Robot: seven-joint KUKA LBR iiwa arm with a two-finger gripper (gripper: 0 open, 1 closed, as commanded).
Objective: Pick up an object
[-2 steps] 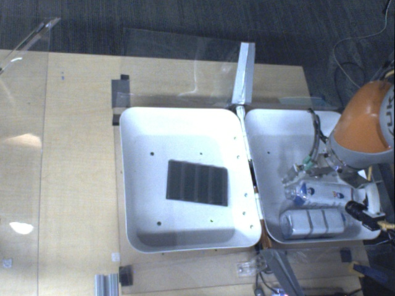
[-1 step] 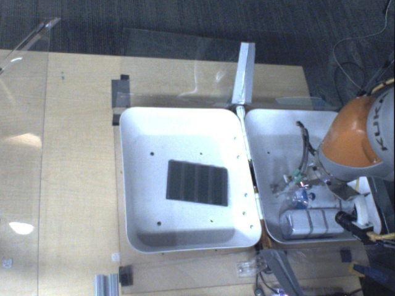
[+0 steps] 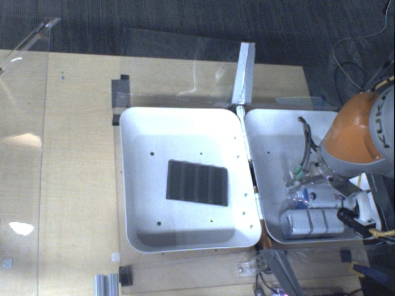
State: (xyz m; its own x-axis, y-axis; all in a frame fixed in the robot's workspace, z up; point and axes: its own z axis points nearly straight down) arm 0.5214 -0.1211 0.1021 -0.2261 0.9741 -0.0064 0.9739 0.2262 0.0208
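**Arm low over the right bin, dark pad alone in the left**

Nearest the camera, along the lower edge of the counter (image 3: 68, 184), sit a small clear plastic piece (image 3: 245, 267) and a ribbed metal block (image 3: 106, 285), both just outside the bins. Above them the left bin (image 3: 139, 227) holds a single dark ribbed rectangular pad (image 3: 197, 182), lying flat near the middle of its floor and slightly tilted. Beside it, touching along a shared rim, the right bin (image 3: 271, 140) carries a cluster of things in its near half: a silvery cylindrical pack (image 3: 311, 222) lying on its side against the near wall, with a small blue-and-clear object (image 3: 302, 197) just behind it. The tool (image 3: 307, 176) hangs right over that small object, reaching in from the right; how far its parts are spread, or whether anything is caught in it, cannot be told from this angle. Behind it rises the arm's orange band (image 3: 352, 131) and grey wrist. Farther back, an upright grey metal strip (image 3: 243, 74) stands where the two bins meet, and beyond the counter lies dark carpet (image 3: 185, 5)
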